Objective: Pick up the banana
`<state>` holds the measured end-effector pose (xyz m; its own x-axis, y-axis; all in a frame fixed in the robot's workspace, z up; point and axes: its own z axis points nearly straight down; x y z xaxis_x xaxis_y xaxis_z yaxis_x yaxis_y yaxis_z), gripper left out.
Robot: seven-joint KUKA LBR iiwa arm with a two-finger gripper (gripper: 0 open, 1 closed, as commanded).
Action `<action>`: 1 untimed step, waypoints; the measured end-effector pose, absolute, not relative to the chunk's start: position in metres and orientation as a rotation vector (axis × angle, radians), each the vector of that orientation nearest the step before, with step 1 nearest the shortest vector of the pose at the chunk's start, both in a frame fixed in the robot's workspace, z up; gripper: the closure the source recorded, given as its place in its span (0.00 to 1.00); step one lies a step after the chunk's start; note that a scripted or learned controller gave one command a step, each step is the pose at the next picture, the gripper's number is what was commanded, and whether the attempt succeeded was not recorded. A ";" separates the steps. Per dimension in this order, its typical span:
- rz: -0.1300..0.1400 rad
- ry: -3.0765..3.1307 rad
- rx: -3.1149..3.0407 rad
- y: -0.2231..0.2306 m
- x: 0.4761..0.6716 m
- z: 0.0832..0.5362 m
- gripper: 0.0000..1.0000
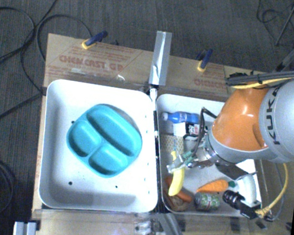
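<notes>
Gripper (pixel 183 161) low in right bin (pixel 259 180), fingers narrowly apart at the upper tip of the banana (pixel 176 181); whether they clamp it, cannot tell. Banana lies upright near bin's left wall. Carrot (pixel 212 186) beside. Blue divided tray (pixel 105 139) in left bin (pixel 56 151).

- Bulky grey arm (pixel 292 117) with rounded, smooth metallic housing at 3 o'clock.
- Broad glossy orange band (pixel 240 121) beneath the grey shell, dome-shaped, catching highlights.
- Black block letters "KU" printed on the grey casing near the band's 3 o'clock side.
- Grey wrist ring (pixel 228 152) under the orange, darker at the lower rim.
- Thin black cable (pixel 202 124) looping at 9 o'clock of the band.
- Dark cables (pixel 259 78) across the top at 12 o'clock.
- Small gripper (pixel 184 159) of pale metal with green-tinted parts at 8 o'clock.
</notes>
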<state>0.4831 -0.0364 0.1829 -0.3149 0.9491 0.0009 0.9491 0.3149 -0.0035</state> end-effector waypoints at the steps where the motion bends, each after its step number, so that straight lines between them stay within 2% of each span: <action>1: 0.003 -2.668 -1.656 -0.078 0.494 0.183 1.00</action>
